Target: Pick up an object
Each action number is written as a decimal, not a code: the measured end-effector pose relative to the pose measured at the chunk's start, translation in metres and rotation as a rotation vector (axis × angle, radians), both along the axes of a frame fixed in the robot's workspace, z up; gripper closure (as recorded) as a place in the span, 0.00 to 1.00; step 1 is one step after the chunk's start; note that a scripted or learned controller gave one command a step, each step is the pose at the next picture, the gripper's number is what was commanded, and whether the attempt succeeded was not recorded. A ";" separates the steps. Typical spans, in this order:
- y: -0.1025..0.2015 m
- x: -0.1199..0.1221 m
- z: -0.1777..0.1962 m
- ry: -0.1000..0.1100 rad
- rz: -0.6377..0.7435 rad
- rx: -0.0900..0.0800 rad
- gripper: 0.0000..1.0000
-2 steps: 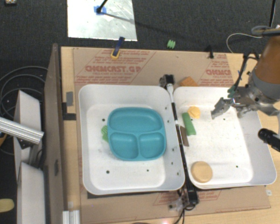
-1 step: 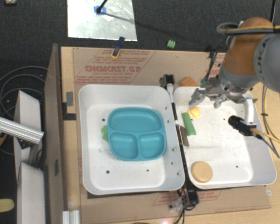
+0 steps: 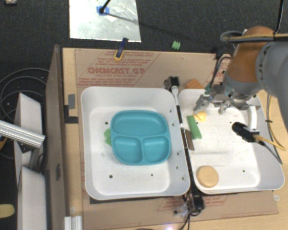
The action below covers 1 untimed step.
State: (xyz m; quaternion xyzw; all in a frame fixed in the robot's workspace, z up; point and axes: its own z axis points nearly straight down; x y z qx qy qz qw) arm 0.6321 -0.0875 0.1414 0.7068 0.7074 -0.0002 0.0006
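- The claw hangs over the far left part of the right bin. Its two prongs are spread wide and there is nothing between them.
- The nearest thing to pick is a small yellow piece. It lies on the bin floor just beside the claw's left prong, on the side nearer the camera.
- A green block lies just beside the yellow piece, close along the bin's left wall. A round tan biscuit sits well apart from them at the near left corner.
- The claw is not centred on the yellow piece, I judge. It should shift a little toward the left wall and the near side, so the piece sits midway between the prongs before it goes down.
- Turning the wrist so the prongs close across the piece's short side would help. The yellow piece looks small and low, so the descent must reach almost to the floor.
- The risks are a prong landing on top of the yellow piece, nudging the green block, or scraping the bin wall.
- The biscuit stands clear of walls and neighbours, so it looks the easier target if this one slips.
- The blue plate in the left bin looks too broad and flat for a grip.
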 end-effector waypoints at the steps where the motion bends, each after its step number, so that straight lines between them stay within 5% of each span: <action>1: -0.010 0.024 -0.060 0.000 0.003 0.000 0.00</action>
